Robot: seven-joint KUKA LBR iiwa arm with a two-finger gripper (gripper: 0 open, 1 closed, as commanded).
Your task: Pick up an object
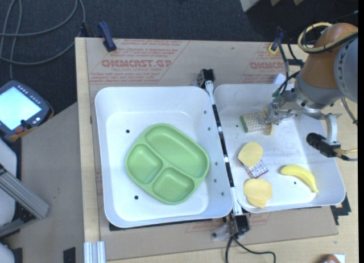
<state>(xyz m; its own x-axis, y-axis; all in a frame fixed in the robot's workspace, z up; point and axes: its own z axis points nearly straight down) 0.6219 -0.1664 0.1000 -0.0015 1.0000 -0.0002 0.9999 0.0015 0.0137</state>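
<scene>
1. I see the gripper [272,114] low in the right bin [335,190], at a small green-edged sponge [253,122]; I cannot tell its state.
2. Nothing looks lifted yet; I judge grasp and lift remain.

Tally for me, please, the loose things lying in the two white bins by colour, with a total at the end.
Green: 2, the divided plate in the left bin and a small green-edged sponge-like block near the gripper.
Yellow: 3, a banana and two rounded pieces.
Patterned, colour unclear: 1, a small packet.
Total: 6
</scene>
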